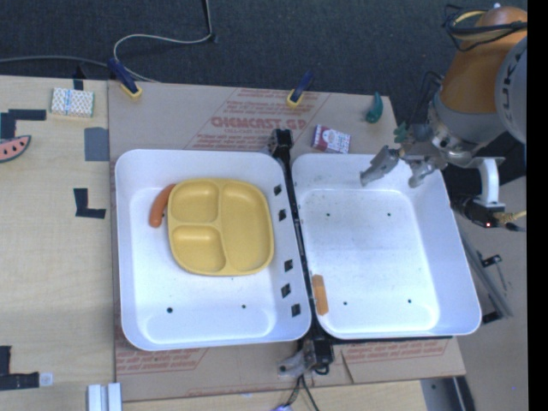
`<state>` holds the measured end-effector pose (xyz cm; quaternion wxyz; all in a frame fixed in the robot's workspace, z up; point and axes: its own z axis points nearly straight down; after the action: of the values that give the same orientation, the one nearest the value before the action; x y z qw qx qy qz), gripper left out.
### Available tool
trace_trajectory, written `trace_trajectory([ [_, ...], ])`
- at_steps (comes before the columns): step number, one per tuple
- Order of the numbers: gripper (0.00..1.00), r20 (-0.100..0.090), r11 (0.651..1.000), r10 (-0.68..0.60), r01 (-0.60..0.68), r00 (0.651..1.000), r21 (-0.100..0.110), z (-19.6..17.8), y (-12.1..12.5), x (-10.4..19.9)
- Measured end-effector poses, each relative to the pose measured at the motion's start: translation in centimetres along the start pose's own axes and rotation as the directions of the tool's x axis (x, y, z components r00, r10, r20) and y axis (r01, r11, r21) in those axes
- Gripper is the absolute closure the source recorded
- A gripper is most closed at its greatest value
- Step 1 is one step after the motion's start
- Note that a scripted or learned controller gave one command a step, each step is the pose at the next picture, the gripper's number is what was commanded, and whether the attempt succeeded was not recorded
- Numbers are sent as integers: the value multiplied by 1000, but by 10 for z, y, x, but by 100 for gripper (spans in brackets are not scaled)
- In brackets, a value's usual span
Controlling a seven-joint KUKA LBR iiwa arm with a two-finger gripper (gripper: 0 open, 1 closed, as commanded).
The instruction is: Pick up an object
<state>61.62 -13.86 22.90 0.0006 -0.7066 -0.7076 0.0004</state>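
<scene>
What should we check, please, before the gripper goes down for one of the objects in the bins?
1. Gripper free of any load: ok, nothing between its fingers.
2. Fingers spread for a grasp: ok.
3. Gripper above a target: not ok, it hangs over the right bin's far edge.
4. Orange piece graspable: cannot tell, it lies against the bin's left wall.
5. Yellow plate lying flat in the left bin: ok.

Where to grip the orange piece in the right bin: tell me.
Grip the orange piece across its narrow middle, coming straight down. It lies flat and lengthwise against the right bin's left wall, so one finger needs room on the wall side; a tight fit, probably.
</scene>
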Motion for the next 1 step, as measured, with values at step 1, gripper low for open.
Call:
trace_trajectory([
  [1,0,-1,1000,0,0,1000,3,134,10,31],
])
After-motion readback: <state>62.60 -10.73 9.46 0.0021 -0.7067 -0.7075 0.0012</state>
